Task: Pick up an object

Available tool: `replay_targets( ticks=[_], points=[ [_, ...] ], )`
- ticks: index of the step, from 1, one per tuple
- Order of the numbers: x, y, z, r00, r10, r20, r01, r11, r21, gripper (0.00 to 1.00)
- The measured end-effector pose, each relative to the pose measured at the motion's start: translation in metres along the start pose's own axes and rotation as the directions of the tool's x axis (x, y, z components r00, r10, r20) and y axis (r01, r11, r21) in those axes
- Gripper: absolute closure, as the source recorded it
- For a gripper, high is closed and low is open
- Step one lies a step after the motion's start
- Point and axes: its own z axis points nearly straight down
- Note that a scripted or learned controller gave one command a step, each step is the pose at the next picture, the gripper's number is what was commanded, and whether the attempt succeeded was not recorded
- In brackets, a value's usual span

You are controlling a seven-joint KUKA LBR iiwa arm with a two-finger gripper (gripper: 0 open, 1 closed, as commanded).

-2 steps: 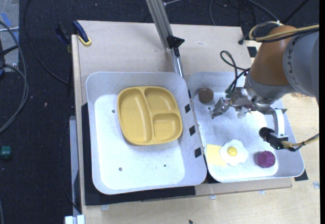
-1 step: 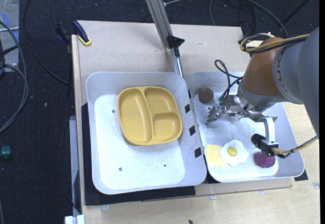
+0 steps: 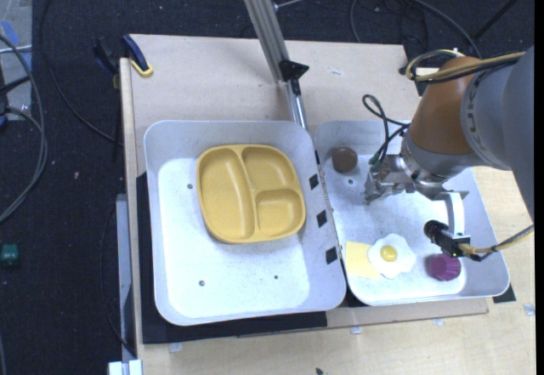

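While the bench [image 3: 212,67] carried two white bins side by side, the left bin [image 3: 238,280] was the larger in view and held a yellow divided plate [image 3: 252,193]. That plate lay flat near the bin's middle, its long axis running roughly from upper left to lower right, with one long compartment on the left and two smaller ones on the right.

Reaching in from the right, the arm [image 3: 476,110] hung over the right bin [image 3: 484,280], its orange band above the wrist. Its gripper [image 3: 376,186] sat low over the bin's upper middle, pointing down; whether its fingers were spread or closed could not be told, and nothing showed between them.

Four small things lay in the right bin. A yellow slice [image 3: 357,258] rested at the lower left, its long axis roughly upright in view, touching a fried egg [image 3: 391,255] just to its right. A purple piece [image 3: 443,267] lay near the lower right corner, apart from the egg. A brown round piece [image 3: 343,160] sat at the upper left, just left of the gripper and not touching it.
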Motion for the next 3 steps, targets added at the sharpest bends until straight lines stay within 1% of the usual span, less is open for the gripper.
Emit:
replay_targets(
  ticks=[1,2,3],
  points=[
    [-0.003,-0.001,-0.043,1.000,0.000,-0.002,0.000,1.000,0.002,1.00],
    [-0.012,-0.003,-0.092,1.000,0.000,-0.001,0.000,1.000,0.000,1.00],
    [-0.012,-0.002,-0.099,1.000,-0.003,-0.002,0.003,1.000,0.003,1.00]
  ],
)
